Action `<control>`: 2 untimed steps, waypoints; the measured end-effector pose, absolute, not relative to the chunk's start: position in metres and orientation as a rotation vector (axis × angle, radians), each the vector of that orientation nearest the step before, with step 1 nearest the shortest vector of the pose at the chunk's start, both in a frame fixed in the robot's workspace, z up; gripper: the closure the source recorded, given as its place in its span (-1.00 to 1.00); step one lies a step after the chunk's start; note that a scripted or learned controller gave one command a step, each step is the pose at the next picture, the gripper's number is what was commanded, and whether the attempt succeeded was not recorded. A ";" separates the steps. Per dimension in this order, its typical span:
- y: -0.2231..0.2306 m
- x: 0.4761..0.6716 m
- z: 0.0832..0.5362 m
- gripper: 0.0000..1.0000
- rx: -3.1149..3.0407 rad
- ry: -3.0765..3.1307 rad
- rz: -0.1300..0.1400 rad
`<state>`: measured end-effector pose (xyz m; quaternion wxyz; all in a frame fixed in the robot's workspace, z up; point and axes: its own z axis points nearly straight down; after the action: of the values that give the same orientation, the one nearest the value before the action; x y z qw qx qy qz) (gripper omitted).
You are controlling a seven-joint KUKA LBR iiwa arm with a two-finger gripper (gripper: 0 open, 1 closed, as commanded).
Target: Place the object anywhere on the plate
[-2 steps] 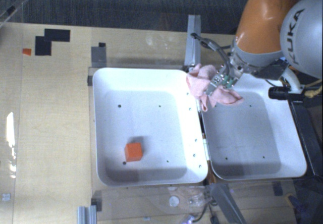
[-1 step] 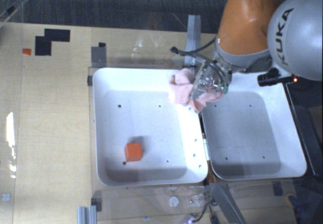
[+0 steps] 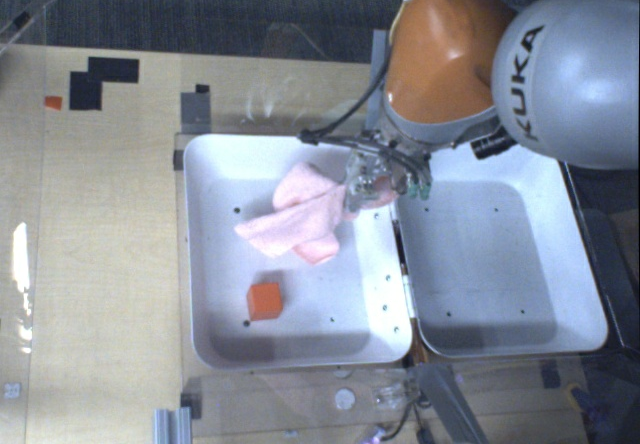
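A crumpled pink cloth (image 3: 300,217) lies in the middle of the left bin (image 3: 200,252), and its right corner is drawn up toward the bin's right wall. My gripper (image 3: 371,190) hangs over that corner, under the orange wrist band, and pink fabric shows between its fingers. A small orange block (image 3: 265,301) rests on the bin floor, below and to the left of the cloth and apart from it.
The right bin (image 3: 500,262) sits directly beside the left one, with the shared rims (image 3: 400,272) between them. The bulky grey arm (image 3: 570,62) covers the upper right. Black markers (image 3: 100,80) lie on the wooden bench at far left.
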<state>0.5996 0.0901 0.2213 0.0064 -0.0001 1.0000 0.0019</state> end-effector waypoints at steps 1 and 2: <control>0.142 0.587 0.233 1.00 -0.004 3.128 0.009; 0.185 0.560 0.226 1.00 -0.007 3.133 0.007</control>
<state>0.5603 0.1852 0.2265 0.0043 -0.0024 1.0000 0.0022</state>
